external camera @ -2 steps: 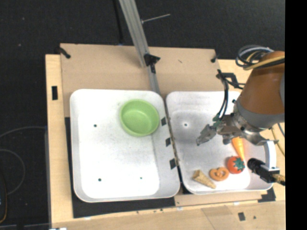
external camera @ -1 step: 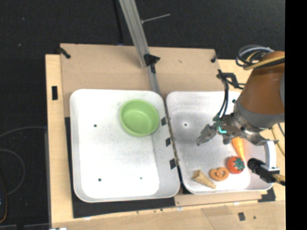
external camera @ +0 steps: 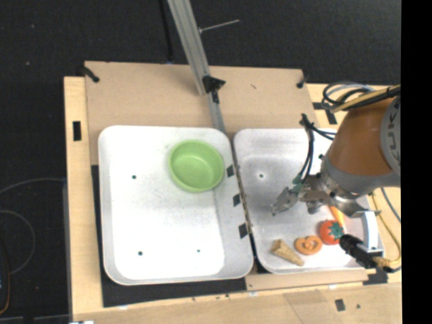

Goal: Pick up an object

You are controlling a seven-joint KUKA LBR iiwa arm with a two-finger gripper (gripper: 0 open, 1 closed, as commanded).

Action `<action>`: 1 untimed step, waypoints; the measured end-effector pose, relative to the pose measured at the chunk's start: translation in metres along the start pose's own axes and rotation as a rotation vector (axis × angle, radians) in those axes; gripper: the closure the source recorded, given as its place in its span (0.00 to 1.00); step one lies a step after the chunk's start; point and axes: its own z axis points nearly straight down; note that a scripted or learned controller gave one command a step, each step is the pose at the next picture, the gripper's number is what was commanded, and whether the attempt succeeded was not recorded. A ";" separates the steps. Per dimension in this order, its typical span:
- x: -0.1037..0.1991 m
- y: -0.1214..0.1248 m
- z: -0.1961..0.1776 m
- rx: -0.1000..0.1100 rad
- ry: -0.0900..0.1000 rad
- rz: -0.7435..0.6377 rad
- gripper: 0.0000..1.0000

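Taking the right bin (external camera: 270, 147) as the landmark: along its near edge lie a tan wedge (external camera: 287, 252), an orange ring-shaped toy (external camera: 309, 245) and a red-orange toy (external camera: 330, 232), close together. Above them, over the bin's middle, hangs the gripper (external camera: 291, 200); its fingers appear spread apart and clasp nothing. Left of this bin, the left bin (external camera: 135, 241) holds a green bowl (external camera: 196, 166) toward its far side.

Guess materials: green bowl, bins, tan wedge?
Green bowl: likely plastic, uniform matte colour, soft moulded rim. Bins, e.g. left bin: white, probably plastic or coated metal; faint speckle and scuffs, the look leaves it open. Tan wedge: possibly wood or foam toy, dull surface; too small to say.
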 end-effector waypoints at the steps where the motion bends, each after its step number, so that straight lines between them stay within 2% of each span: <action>1: 0.004 -0.002 0.062 0.003 0.001 0.000 0.00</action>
